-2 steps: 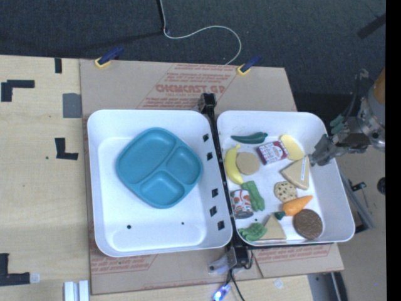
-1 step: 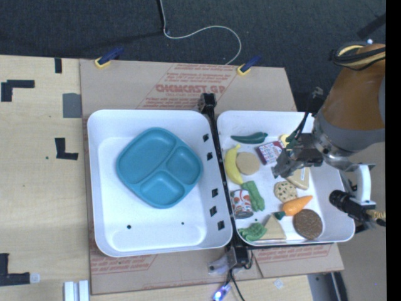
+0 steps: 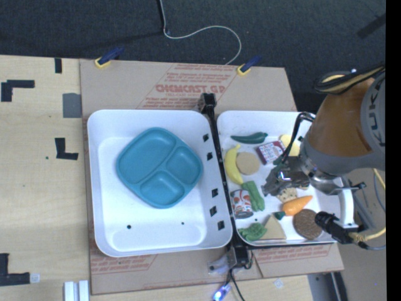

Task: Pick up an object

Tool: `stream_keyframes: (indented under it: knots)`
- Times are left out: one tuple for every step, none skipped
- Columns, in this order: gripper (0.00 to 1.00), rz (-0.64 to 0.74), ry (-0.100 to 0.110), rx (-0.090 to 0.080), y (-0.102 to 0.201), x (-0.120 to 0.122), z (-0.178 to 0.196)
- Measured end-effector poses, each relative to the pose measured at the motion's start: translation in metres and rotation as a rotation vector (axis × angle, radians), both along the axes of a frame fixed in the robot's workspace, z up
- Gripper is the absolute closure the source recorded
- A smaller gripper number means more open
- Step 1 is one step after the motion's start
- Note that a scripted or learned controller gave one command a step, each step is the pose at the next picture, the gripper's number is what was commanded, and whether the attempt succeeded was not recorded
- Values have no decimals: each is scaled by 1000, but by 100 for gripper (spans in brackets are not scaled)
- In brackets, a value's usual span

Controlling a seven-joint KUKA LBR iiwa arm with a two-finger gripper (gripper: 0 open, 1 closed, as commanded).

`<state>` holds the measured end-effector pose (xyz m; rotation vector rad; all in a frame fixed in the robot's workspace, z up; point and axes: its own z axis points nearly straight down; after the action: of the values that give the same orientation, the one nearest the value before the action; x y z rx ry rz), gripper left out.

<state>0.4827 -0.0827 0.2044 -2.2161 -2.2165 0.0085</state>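
The right bin (image 3: 263,119) holds several toy foods: a green chili (image 3: 250,138), a banana (image 3: 231,164), a tan round biscuit (image 3: 248,163), a maroon packet (image 3: 270,150), a green pod (image 3: 253,194), a small can (image 3: 242,204), a carrot (image 3: 296,204), a brown cookie (image 3: 306,224) and a sandwich wedge (image 3: 273,228). My gripper (image 3: 280,180) hangs low over the middle of this bin, just above the carrot and to the right of the green pod. The wrist hides what lies directly beneath it.
The left bin (image 3: 106,231) contains a blue divided plate (image 3: 160,166). A black divider (image 3: 216,168) runs between the bins. A yellow item (image 3: 288,144) peeks out beside the arm, and a green leafy piece (image 3: 252,232) lies at the front rim.
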Motion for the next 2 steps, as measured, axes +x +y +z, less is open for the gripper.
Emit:
stream_keyframes:
  knots:
    - [100, 12, -20, 2, 84, 29, 112]
    - [100, 3, -3, -1, 112, -1, 75]
